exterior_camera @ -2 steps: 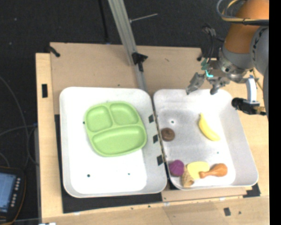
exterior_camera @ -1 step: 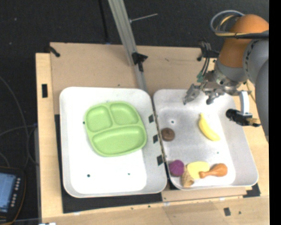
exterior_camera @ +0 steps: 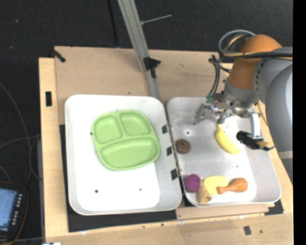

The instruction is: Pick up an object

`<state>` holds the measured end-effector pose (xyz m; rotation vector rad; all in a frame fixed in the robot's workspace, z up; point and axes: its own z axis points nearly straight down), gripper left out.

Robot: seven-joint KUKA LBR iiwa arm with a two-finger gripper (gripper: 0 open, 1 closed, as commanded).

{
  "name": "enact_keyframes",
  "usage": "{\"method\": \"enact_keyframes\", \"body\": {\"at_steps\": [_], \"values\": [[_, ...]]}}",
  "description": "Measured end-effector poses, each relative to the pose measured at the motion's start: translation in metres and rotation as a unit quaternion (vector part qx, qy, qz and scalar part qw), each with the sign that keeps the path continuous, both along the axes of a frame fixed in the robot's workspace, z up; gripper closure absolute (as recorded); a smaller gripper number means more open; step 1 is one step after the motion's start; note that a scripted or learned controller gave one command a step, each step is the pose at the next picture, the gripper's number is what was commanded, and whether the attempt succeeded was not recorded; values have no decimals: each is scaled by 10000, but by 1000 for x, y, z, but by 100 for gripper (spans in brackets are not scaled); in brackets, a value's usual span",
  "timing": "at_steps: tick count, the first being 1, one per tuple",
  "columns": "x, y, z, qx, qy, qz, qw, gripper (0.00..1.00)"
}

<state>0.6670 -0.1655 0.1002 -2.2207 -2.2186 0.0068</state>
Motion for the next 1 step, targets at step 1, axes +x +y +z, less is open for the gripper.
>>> {"method": "enact_keyframes", "body": {"at_steps": [1], "values": [[1,-1,2,-7,-27,-3,10000,0]]}}
